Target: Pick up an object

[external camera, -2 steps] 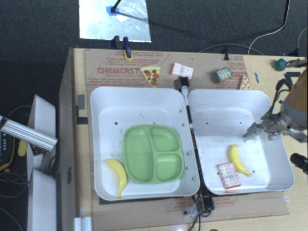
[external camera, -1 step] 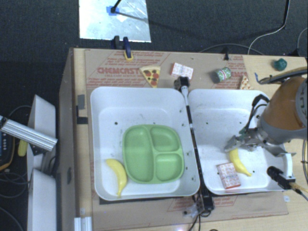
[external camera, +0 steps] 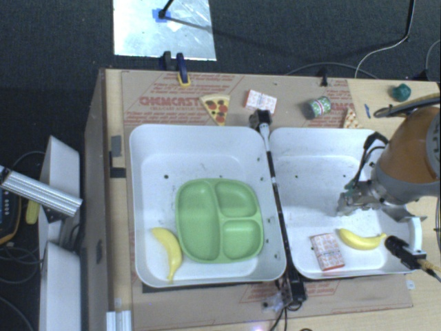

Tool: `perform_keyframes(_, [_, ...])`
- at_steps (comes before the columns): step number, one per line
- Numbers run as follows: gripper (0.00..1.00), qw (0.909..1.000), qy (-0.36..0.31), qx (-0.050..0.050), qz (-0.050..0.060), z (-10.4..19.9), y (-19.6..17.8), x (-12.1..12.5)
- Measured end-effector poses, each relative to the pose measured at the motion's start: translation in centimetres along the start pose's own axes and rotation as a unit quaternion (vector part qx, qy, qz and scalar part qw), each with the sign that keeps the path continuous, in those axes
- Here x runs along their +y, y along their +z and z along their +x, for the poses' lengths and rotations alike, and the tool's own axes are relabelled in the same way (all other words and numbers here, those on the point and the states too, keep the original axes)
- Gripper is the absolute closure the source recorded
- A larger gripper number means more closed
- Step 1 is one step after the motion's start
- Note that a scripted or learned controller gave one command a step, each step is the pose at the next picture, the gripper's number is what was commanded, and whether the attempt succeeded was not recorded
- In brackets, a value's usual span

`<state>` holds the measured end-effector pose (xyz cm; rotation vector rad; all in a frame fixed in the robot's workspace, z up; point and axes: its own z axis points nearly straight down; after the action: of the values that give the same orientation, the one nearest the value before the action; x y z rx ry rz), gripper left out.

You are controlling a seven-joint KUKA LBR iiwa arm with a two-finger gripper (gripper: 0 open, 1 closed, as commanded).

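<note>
Hovering at the right of the frame, the gripper (external camera: 350, 204) sits just above the banana (external camera: 361, 239) in the right bin (external camera: 303, 150); jaw state: cannot tell. Best to centre over the fruit's middle, avoiding the small carton (external camera: 326, 251).

Even, diffuse overhead light; the white bins (external camera: 207, 143) read bright with soft shading along their walls. A foil sheet (external camera: 164, 19) at far left glares. The picture is soft and grainy throughout.
</note>
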<state>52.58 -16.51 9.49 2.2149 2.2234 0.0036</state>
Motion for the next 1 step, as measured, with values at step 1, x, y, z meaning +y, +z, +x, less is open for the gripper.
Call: perform_keyframes(1, [0.00,1.0000,0.000,0.000,0.000,0.00,0.01,-0.01])
